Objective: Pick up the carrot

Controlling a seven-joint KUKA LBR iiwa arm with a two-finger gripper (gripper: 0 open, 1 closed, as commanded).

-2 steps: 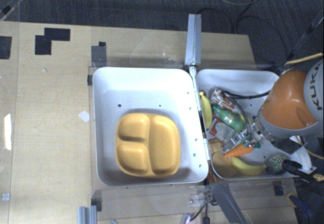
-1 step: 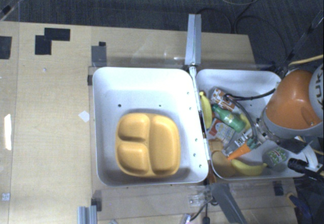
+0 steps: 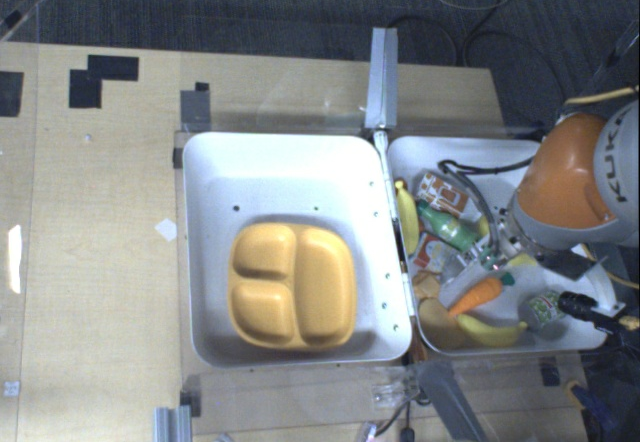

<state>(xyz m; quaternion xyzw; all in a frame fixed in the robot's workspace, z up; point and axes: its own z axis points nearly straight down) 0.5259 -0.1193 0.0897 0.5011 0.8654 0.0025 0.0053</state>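
The orange carrot (image 3: 476, 295) lies tilted in the right bin (image 3: 600, 335), its green-topped end up and to the right. My gripper (image 3: 492, 255) hangs just above that upper end, below the arm's orange band (image 3: 565, 182). The gripper sits close over the carrot, and the view does not show the carrot held in it.
Around the carrot lie a yellow banana (image 3: 491, 331), a green bottle (image 3: 449, 227), a snack packet (image 3: 444, 192), a second banana (image 3: 405, 215) along the left wall and a small can (image 3: 545, 308). The left bin (image 3: 210, 230) holds a yellow divided tray (image 3: 293, 283).
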